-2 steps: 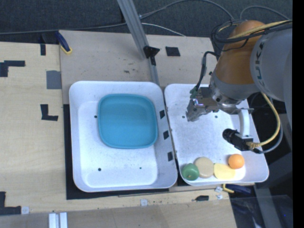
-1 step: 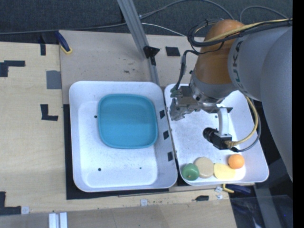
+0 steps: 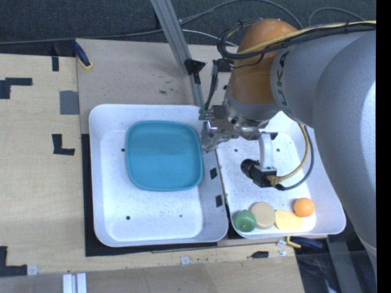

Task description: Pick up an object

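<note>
Left bin [image 3: 110, 224]: blue plate [image 3: 164, 155], near-square, flat, no clear long axis. Gripper [image 3: 211, 136] at the plate's right edge; open or closed cannot be told. Right bin [image 3: 324, 221], near wall, in a row: green piece [image 3: 245, 220], beige disc [image 3: 263, 214], yellow piece [image 3: 288, 220], orange ball [image 3: 303, 207]. Arm [image 3: 342, 102] lettering unreadable.

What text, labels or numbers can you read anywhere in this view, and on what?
Dark lettering on the arm's grey shell: partly cut off and blurred, not readable.
Blue plate, left bin, right bin: no text visible on them.
</note>
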`<state>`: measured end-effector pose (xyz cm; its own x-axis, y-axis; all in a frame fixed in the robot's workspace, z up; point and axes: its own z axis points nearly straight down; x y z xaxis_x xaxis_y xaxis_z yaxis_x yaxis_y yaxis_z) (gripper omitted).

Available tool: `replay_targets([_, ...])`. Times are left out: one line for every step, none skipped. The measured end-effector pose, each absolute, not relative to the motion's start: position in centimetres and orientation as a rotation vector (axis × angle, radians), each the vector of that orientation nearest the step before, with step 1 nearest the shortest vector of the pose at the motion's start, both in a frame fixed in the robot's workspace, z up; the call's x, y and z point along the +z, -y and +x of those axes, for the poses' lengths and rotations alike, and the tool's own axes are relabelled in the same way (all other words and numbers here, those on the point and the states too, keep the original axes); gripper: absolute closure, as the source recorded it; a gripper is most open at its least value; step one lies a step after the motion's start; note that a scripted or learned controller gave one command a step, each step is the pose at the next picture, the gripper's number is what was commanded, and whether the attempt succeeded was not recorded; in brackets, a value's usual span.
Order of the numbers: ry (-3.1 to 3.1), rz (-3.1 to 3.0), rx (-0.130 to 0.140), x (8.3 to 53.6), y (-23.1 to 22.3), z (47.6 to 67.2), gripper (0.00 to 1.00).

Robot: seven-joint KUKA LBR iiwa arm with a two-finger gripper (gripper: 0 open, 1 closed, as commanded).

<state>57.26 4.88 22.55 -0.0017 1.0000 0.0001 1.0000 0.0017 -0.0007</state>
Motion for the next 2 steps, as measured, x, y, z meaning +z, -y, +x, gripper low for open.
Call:
replay_targets([2.224, -2.219, 0.0, 21.62, -9.88, 58.8, 1.0])
replay_targets([2.222, -2.22, 0.001, 21.63, -9.83, 58.79, 0.0])
